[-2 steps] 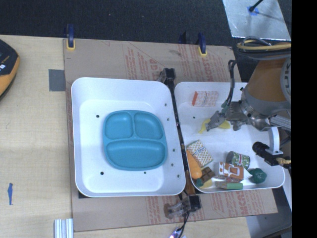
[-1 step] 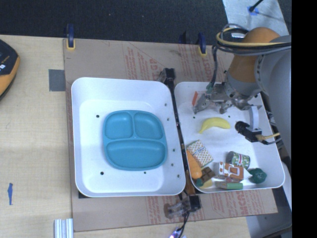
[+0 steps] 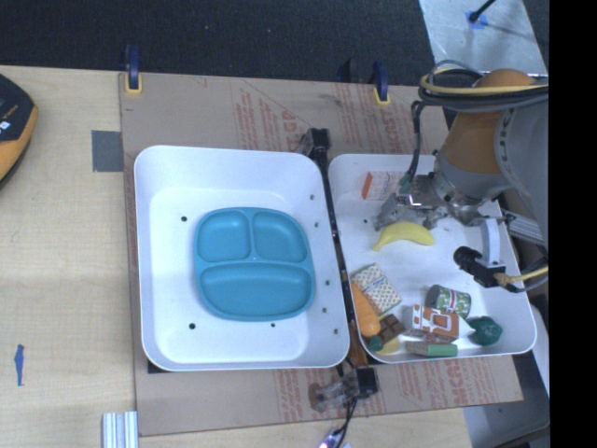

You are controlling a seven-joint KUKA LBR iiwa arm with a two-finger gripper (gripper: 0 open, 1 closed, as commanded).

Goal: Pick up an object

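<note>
At the near edge of the right-hand shallow white bin (image 3: 522, 339), a crowd of small toy groceries lies heaped: an orange carrot-shaped piece (image 3: 366, 312), a checkered tan packet (image 3: 376, 287), a red-and-white carton (image 3: 433, 322), a green tin can (image 3: 449, 301) and a dark green lump (image 3: 484, 329), several touching; beside it, the left white bin (image 3: 154, 278) bears a blue three-compartment plastic plate (image 3: 253, 262); farther back, a yellow plastic banana (image 3: 405, 236) lies alone on bare bin floor, with the two-finger gripper (image 3: 411, 209) poised just above its far edge, and whether its fingers stand apart or together cannot be told from this slant; the grey arm with orange band (image 3: 480, 138) reaches in behind. The likeliest target looks to be the banana, and the risk is plain: its curved, smooth body may squirt sideways or roll if the fingers close off-centre, or they may close above it and come up empty. The arm's bulk hides the bin's far right corner, and a small red item (image 3: 367, 186) near the back wall is too small to identify
</note>
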